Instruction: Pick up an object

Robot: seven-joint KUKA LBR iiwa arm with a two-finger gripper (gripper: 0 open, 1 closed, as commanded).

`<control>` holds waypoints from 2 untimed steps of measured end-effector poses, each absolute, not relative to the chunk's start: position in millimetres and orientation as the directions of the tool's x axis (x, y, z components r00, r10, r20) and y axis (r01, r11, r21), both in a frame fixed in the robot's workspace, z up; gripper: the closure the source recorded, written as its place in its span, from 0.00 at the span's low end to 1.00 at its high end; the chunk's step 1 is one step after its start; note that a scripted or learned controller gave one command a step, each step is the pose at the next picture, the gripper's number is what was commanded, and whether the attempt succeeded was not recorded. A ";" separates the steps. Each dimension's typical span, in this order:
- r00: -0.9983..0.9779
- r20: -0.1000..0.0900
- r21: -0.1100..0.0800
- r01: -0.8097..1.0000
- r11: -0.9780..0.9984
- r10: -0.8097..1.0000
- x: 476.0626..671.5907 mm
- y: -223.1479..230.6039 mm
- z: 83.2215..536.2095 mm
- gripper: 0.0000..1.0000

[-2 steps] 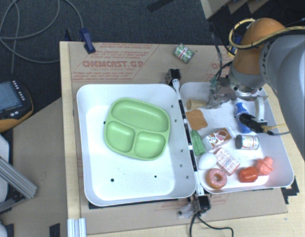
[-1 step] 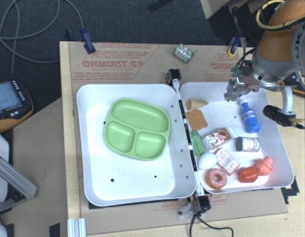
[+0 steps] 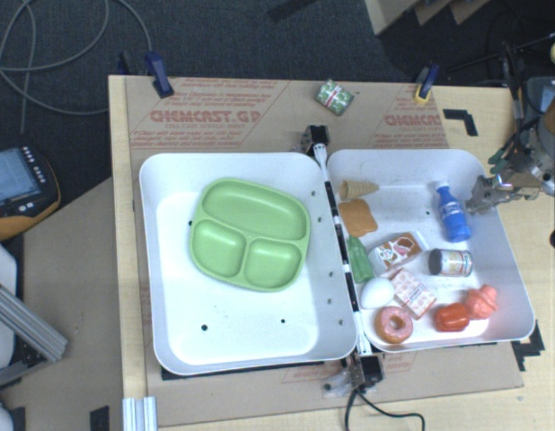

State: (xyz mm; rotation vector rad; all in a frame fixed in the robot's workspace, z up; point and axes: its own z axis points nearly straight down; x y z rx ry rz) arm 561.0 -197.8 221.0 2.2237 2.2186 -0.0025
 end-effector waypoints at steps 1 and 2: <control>-0.001 -0.001 0.002 1.000 0.001 1.000 663.8 -198.6 230.3 1.00; -0.001 0.001 -0.002 1.000 0.001 1.000 666.2 -201.8 176.7 1.00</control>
